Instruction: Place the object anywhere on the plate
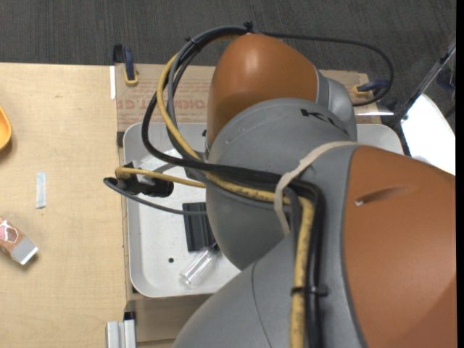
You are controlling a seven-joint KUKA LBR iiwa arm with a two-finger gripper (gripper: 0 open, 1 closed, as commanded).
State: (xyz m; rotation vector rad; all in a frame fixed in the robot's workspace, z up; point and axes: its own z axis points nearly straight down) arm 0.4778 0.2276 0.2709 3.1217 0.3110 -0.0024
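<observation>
The bench (65, 122) is pale wood, with dark grey carpet (87, 13) running along its far side. Two blue clamps (129, 64) sit at the far edge, one on the left and one on the right, beside a sheet of brown cardboard (177, 93) printed with red lettering. One white bin (138, 267) shows its left wall and near-left corner. The grey and orange arm (304, 194) comes in from the right, wrapped in yellow and black cables (163, 96), and covers the rest of the bin.

At the far left edge of the bench there is an orange curved rim (3, 130), which may be the plate, though too little of it shows to be sure. Near it on the wood lie a small white strip (40, 190) and, nearer still, a short tube-like packet (14, 242) in red and white with a grey end.

On the bin floor a clear plastic piece (196, 268) lies just left of the arm's bulk, and a dark ribbed block (196, 227) lies just beyond it. Which of these loose things is the object to be placed cannot be told. Both bin items lie well to the right of the orange rim. The arm's own body hides the gripper, so whether it is released, clenched or grasping anything cannot be told.
</observation>
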